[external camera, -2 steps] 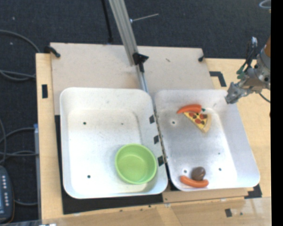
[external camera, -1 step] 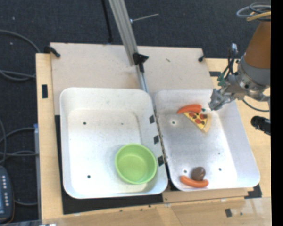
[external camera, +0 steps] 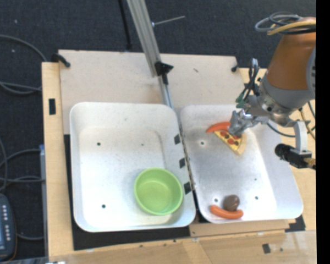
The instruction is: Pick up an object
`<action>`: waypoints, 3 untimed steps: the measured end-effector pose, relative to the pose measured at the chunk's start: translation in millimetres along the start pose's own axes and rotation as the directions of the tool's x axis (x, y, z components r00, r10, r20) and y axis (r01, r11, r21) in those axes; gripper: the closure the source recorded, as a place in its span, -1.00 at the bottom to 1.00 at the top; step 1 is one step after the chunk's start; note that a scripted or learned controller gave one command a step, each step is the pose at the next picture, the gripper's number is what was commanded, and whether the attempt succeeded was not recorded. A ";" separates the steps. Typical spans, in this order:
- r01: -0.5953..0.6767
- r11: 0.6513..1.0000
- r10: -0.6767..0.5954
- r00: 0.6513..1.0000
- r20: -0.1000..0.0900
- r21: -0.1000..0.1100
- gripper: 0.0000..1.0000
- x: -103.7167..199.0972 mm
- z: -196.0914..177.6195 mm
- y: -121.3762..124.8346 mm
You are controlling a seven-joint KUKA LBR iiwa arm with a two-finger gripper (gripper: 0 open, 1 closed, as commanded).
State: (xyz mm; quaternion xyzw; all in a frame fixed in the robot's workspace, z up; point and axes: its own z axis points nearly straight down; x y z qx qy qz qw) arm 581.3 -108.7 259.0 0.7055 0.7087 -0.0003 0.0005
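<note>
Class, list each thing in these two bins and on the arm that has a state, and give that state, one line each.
Green bowl: upright, in left bin.
Pizza slice: flat in right bin, under the tool.
Orange piece: beside the slice.
Brown ball: touching carrot, near front edge.

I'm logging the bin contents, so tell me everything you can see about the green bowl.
The green bowl is a round, light green, plastic-looking dish, upright with its open side up and nothing visible inside. It sits in the left bin, in the near right corner, close to the wall beside the right bin. Nothing else touches it.
</note>
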 end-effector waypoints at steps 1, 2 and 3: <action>0.003 1.000 -0.003 1.000 -0.003 -0.001 1.00 52.0 -6.5 -17.4; 0.003 1.000 -0.003 1.000 -0.003 0.000 1.00 104.2 -7.7 -41.0; 0.002 1.000 -0.002 1.000 -0.002 0.001 1.00 147.0 -1.7 -66.7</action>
